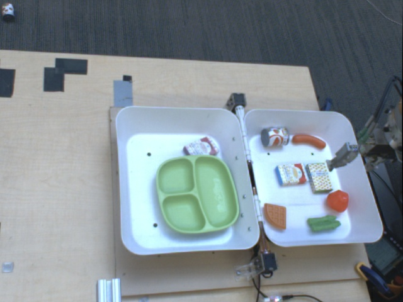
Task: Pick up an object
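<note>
several small items crowded just left of the jaws (343, 156): waffle block (320, 177), tomato (337, 201), sausage (308, 141). cannot tell whether released or clenched. risk of nudging neighbours, or clipping the bin rim (359, 137).

The robot's gripper (344, 156) is showing at about 3 o'clock in the view. It is looking like a small, thin piece, dark grey with a lighter grey shine along its top. At 3 o'clock from it, a chunky block (378, 145) is showing pale grey and sandy patches with dark bits mixed in, too blurry to make out more. Thin black cables (384, 102) are running off it toward 12 o'clock
</note>
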You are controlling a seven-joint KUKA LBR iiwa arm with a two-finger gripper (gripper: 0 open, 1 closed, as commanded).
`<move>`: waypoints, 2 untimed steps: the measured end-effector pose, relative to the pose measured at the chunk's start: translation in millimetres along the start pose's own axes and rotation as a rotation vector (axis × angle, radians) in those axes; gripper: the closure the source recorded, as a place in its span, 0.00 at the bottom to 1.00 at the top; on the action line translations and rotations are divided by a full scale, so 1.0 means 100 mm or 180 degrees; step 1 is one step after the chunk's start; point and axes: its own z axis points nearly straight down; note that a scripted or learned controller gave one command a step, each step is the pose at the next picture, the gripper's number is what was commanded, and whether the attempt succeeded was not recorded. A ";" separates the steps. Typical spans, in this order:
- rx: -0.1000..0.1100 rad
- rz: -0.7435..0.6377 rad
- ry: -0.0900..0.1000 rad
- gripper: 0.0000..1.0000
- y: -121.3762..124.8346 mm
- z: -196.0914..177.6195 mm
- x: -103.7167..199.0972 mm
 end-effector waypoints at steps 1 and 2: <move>-0.0020 0.0007 -0.0005 0.00 0.08 1.89 0.02; -0.0038 0.0005 -0.0010 1.00 0.10 1.77 0.02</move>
